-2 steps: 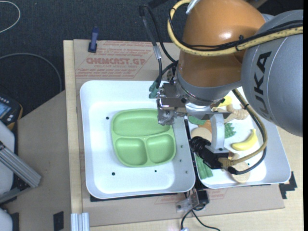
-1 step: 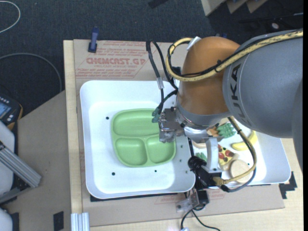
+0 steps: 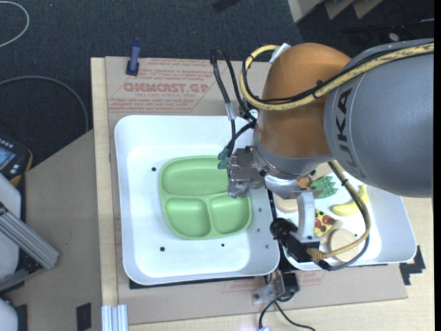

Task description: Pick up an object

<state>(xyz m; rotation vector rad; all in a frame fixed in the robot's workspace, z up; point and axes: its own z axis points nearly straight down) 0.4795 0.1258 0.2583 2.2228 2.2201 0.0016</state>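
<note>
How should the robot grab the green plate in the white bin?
Best guess: pinch the raised outer rim of the green plate, coming straight down from above. It lies flat in the left bin with its three hollows facing up, so the thin edge is the only part fingers could close around. The left rim looks freest.

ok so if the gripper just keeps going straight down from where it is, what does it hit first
Most likely the green divided plate in the left bin: the gripper hangs over the plate's right edge. Depth is hard to judge from this view.
</note>
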